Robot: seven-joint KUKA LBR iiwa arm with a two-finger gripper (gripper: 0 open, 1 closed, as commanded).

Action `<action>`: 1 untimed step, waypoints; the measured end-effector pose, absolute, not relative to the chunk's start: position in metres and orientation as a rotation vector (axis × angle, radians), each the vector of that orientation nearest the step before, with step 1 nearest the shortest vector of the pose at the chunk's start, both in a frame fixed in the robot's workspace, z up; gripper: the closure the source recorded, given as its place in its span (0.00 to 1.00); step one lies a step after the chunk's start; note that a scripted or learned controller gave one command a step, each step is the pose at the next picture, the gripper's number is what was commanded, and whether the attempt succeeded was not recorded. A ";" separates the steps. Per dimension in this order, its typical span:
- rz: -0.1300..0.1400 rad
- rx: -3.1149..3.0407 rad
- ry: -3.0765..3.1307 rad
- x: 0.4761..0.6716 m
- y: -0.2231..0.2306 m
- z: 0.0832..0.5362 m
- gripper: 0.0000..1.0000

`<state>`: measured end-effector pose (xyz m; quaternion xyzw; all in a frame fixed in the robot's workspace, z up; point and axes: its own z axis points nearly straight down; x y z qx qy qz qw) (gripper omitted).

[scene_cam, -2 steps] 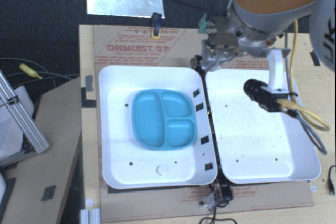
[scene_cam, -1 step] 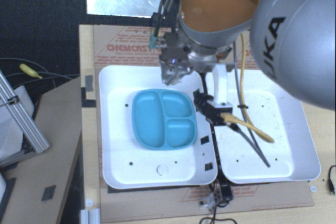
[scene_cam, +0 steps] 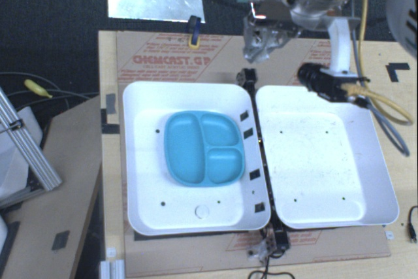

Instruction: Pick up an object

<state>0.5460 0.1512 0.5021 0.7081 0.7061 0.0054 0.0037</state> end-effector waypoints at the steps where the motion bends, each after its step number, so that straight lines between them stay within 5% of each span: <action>1: 0.004 2.213 2.233 0.509 0.201 0.496 1.00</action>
